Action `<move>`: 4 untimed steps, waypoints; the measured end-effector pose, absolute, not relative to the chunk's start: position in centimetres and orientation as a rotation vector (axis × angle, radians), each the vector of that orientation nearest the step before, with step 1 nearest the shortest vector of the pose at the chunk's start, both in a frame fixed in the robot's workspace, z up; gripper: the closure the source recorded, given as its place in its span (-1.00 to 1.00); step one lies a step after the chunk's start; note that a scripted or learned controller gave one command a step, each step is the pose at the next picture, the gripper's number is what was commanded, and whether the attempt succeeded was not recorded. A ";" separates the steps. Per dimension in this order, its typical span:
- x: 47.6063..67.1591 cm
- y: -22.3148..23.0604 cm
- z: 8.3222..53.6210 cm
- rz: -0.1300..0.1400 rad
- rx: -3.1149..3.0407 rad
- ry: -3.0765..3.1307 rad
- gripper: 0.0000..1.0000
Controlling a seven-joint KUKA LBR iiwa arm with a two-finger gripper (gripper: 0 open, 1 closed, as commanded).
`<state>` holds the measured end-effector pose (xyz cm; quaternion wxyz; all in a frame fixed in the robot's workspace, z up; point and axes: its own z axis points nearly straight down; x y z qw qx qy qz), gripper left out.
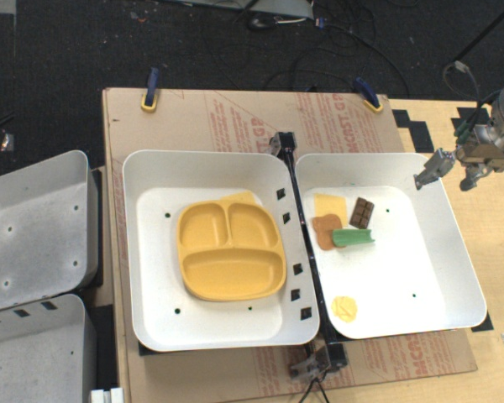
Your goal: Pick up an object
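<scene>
The right bin (441,267) holds several small items. A pale yellow flat square (330,205) lies near its back left, with a dark brown chocolate bar (363,213) beside it. An orange-brown piece (325,227) touches a green cylinder (353,237) lying on its side. A small yellow round item (344,308) rests near the front. My gripper (447,180) hovers over the bin's back right rim, well right of the items. It is open, with nothing between its fingers.
The left bin (147,225) holds a yellow compartment plate (232,252). A black divider bar (301,242) runs between the bins. Grey metal trays (34,233) stand at the far left. Clamps hold the cardboard base at the back edge.
</scene>
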<state>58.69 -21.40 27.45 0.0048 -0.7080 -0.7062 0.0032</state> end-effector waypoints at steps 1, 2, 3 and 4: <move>58.9 -21.3 28.1 0.001 -2.221 -2.223 -1.00; 58.5 -21.3 21.8 0.005 -2.219 -2.217 -1.00; 58.1 -21.5 15.4 0.005 -2.219 -2.217 -1.00; 58.1 -20.7 9.3 0.003 -2.217 -2.220 -1.00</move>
